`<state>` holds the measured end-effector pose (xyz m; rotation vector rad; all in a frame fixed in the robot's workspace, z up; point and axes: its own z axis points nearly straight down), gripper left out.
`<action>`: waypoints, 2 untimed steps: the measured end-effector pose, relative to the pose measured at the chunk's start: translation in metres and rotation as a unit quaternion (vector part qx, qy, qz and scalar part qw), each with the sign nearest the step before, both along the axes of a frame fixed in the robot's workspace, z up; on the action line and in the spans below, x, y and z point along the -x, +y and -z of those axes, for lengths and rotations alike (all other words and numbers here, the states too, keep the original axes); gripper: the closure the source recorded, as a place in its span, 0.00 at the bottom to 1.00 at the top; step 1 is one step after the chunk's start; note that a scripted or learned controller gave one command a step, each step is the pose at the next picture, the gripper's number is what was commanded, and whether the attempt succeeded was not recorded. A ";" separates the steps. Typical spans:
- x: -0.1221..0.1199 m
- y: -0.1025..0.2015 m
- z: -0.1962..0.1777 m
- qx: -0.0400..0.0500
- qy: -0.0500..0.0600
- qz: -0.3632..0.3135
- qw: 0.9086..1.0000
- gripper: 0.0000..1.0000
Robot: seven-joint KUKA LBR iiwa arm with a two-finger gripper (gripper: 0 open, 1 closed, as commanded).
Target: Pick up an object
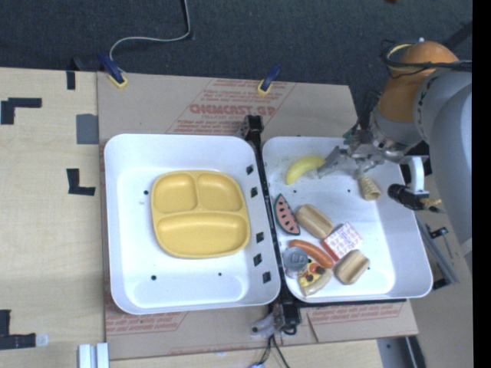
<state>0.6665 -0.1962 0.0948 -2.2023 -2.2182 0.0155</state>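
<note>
Since the gripper [328,165], fingers apparently spread and holding nothing, hangs just beside the banana [304,169], it should straddle it squarely before pinching.

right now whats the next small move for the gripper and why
Probably a short move left and down onto the banana. The gripper sits in the right bin just beside the banana's right end, with nothing seen between its fingers, so the banana looks like the nearest thing to grab.
</note>
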 end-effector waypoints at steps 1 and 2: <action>0.083 -0.014 0.007 -0.007 -0.012 -0.001 1.000 0.00; 0.031 0.002 0.008 0.003 -0.012 0.002 1.000 0.00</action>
